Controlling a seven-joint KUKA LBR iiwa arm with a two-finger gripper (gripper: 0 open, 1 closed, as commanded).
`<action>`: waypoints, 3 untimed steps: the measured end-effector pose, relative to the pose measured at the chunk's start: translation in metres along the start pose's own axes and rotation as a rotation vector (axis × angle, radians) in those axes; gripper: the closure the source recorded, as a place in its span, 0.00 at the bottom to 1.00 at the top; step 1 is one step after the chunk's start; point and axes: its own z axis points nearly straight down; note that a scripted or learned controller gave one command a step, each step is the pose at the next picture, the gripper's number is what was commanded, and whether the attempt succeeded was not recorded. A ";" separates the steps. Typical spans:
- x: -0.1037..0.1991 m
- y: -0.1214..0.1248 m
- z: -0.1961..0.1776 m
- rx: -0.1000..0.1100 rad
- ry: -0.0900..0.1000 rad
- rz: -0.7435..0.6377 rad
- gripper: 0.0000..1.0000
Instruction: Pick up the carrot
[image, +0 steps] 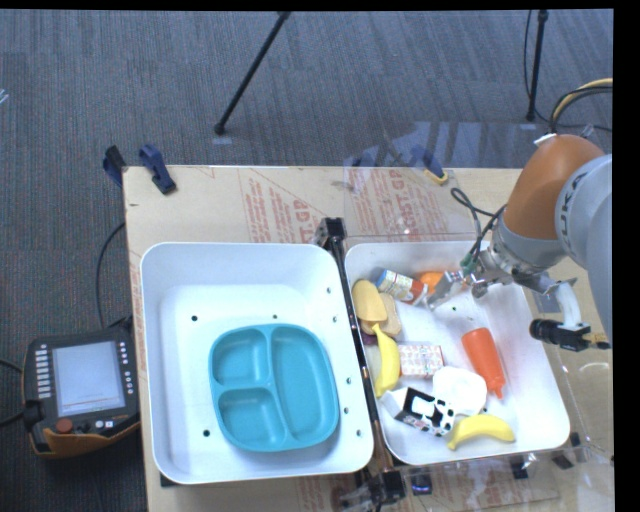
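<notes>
The carrot is a stubby orange piece lying in the right bin, right of centre, pointing toward the bin's front. My gripper hangs over the back of that bin, up and to the left of the carrot and apart from it. It is close to a small orange item and a tilted can. The grey arm with its orange band reaches in from the right.
The right bin also holds two bananas, a pale yellow fruit, a small patterned box, a white cup-like item and a black-and-white carton. A blue divided plate lies in the left bin.
</notes>
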 end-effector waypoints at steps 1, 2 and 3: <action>0.007 0.001 0.000 0.001 0.000 0.322 0.00; -0.008 -0.002 0.002 0.011 0.010 0.555 0.00; -0.004 -0.004 0.004 0.015 0.004 0.894 0.00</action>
